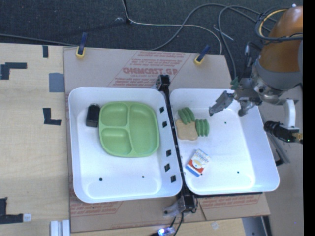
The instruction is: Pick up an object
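Two fingers of the gripper (230, 105) spread wide, holding nothing, above the right bin (251, 151), upper right of frame.

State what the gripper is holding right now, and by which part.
Nothing. The gripper is open above the right bin, with no object between its fingers, apart from the green toy and the packet.

Bench (29, 146) was light wood with a brown cardboard sheet (147, 68) on it. Two white bins sat side by side on the sheet: left bin (81, 181), right bin (256, 176), touching at the middle.
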`<state>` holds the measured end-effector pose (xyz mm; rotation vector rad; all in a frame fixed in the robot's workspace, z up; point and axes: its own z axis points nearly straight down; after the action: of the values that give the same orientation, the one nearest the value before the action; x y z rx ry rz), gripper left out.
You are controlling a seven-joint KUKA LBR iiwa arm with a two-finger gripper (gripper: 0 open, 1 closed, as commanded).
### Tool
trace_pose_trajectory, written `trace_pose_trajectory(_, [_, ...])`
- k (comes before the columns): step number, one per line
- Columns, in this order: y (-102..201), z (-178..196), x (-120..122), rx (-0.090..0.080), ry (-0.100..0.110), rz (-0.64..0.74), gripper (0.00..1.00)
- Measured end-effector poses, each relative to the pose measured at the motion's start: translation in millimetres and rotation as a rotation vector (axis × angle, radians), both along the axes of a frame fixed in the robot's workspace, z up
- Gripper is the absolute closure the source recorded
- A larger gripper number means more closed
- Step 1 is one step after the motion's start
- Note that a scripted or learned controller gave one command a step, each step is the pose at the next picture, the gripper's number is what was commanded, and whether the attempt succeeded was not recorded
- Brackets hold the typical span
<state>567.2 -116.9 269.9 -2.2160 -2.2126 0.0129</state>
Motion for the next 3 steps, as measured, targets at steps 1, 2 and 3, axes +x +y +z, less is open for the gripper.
trace_pose_trajectory(1, [0.3,6.3,2.0,-0.001,-0.011,0.003,0.00])
trace_pose_trajectory(2, [-8.1,-46.2,-4.4,-0.002,-0.007,0.001,0.00])
trace_pose_trajectory(3, [-13.4,-104.9,-13.6,-0.001,-0.005,0.001,0.00])
